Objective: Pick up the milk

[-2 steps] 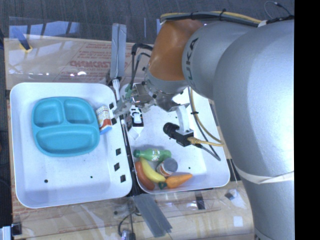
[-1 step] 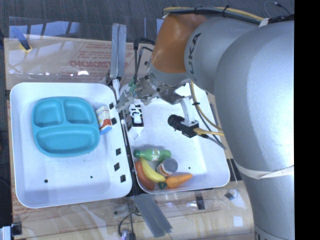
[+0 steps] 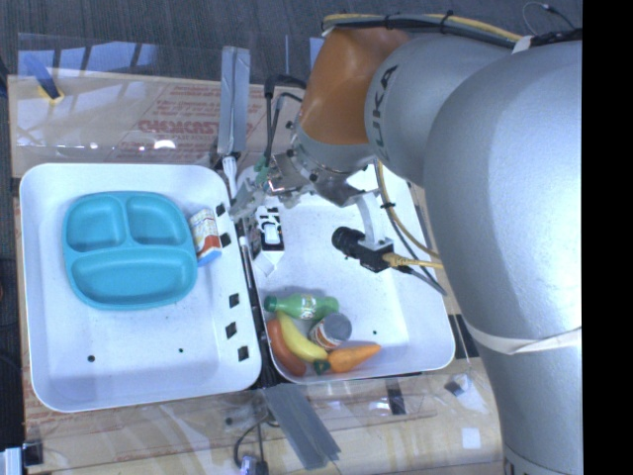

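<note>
The milk (image 3: 205,234) is a small white carton with red and blue print. It lies in the left bin (image 3: 59,364), tilted against the right rim of a blue divided plate (image 3: 129,247). My gripper (image 3: 268,229) hangs low at the back left of the right bin (image 3: 420,315), close to that bin's left wall. It is a short way right of the milk, with the walls of the two bins between them. Nothing of the milk is touched by the gripper. The grey arm with its orange band (image 3: 346,77) covers the back of the right bin.
At the front of the right bin lie a green bottle (image 3: 302,308), a banana (image 3: 297,339), a carrot (image 3: 351,356) and a small can (image 3: 334,329). A black cable plug (image 3: 361,248) hangs off the wrist over the right bin.
</note>
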Controlling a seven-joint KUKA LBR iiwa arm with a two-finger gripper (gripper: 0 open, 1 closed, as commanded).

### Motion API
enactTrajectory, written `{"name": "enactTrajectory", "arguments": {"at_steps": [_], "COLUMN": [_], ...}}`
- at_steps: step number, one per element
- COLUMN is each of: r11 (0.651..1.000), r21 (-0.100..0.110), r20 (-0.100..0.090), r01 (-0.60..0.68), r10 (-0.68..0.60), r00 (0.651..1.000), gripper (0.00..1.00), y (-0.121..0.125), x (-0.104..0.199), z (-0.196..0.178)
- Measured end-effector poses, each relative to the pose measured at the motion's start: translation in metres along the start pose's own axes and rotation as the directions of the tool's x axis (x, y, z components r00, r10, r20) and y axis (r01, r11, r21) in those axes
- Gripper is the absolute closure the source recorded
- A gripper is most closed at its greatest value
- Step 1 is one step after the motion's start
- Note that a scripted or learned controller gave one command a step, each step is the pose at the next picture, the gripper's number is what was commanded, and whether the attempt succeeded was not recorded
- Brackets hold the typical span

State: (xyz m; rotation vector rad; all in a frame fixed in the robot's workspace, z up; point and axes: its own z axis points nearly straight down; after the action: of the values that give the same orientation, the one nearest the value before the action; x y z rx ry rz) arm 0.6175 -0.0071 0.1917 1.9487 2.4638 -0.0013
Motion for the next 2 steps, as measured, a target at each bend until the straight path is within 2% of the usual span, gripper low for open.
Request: {"name": "enactTrajectory", "arguments": {"at_steps": [1,2], "r11": [1.0,0.997], "r21": [0.0,0.005], "r20": [0.0,-0.002], "r01": [0.0,0.071], "r10": [0.0,-0.071], "r00": [1.0,0.997], "gripper": [0.0,0.0], "y": [0.0,-0.008], "x": [0.0,-0.01], "z": [0.0,0.001]}}
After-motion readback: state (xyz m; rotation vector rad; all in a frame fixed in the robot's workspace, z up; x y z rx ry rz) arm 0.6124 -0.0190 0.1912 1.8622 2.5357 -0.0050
